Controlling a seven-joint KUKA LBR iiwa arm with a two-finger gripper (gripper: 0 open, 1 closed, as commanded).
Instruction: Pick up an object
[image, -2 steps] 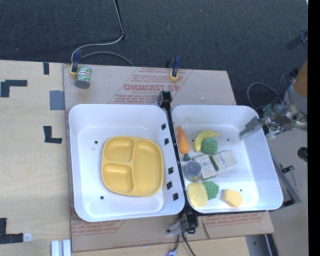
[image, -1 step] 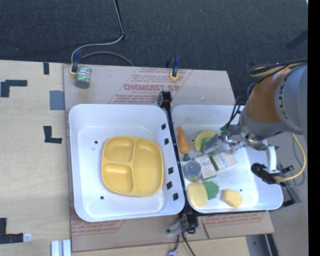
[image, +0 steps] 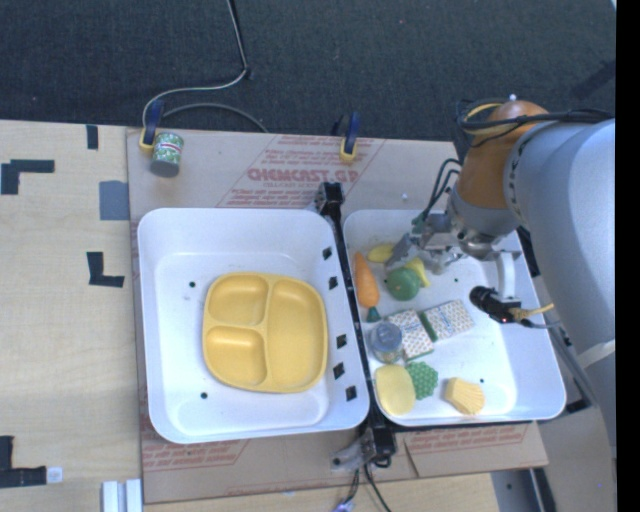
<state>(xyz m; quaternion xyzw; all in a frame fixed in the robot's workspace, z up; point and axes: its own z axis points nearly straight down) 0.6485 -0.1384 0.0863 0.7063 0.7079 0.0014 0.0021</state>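
Observation:
The right bin (image: 530, 375) holds several small items. Among them are an orange carrot (image: 367, 282), a green ball-shaped item (image: 404, 284), a small yellow piece (image: 380, 254), two checkered packets (image: 432, 325), a small grey can (image: 386, 340), a yellow oval piece (image: 395, 388), a green knobbly piece (image: 423, 378) and a yellow wedge (image: 463, 395). My gripper (image: 420, 250) hangs low over the bin's back part, just above and right of the green item. Whether it touches anything is unclear from here.
The left bin (image: 170, 250) holds a yellow divided plate (image: 266, 331). A small green-labelled can (image: 166, 153) stands on the cardboard behind it. Blue-yellow clamps (image: 348, 140) and a cable run along the back edge. The arm's grey body (image: 570, 200) covers the right bin's far right side.

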